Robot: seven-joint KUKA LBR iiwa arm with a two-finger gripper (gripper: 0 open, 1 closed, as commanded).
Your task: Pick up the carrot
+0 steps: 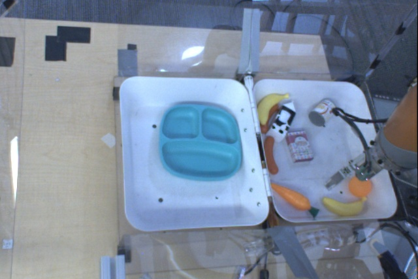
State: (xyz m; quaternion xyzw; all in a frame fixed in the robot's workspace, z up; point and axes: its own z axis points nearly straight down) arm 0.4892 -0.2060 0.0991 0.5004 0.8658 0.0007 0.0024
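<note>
Orange and tapered, with a small dark green tip at its right end, the carrot (291, 196) lies on the floor of the right bin (326, 89), close to that bin's front wall and near its left front corner. We see it lying almost flat, slanting slightly down toward the green end. A red sausage-like piece (270, 154) lies just behind it, and a yellow banana (343, 206) lies to its right along the same front wall.

The end effector (344, 176) sits to the right of the carrot and a little farther back, low over the bin floor, clearly apart from it. We cannot tell whether it is released or clenched. A round orange fruit (360, 187) rests just beside it, on the side away from the carrot. We see nothing gripped.

In the left bin (130, 140) lies a blue divided plate (199, 140).
</note>
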